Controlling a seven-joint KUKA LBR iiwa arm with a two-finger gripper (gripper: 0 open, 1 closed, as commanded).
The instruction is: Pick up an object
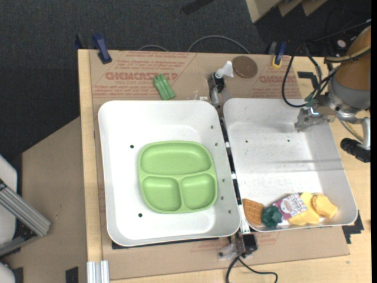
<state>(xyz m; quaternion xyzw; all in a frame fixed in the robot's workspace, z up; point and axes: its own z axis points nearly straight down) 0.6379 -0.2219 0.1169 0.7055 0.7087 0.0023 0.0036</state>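
Several small objects lie bunched in the near corner of the right bin [283,140]: an orange waffle-like piece [252,210], a dark green lump [271,216], a pink and white packet [293,204] and yellow pieces [317,209]. My gripper [304,120] hangs over the far right part of that bin, well away from the pile, with nothing seen in it. The grey arm with its orange band [353,69] comes in from the upper right.
The left bin [118,128] holds a green divided plate [177,176]. On the bench behind the bins lie a green clip [164,88] and a brown disc [244,67]. Blue clamps [102,48] and black cables [288,81] sit along the far edge.
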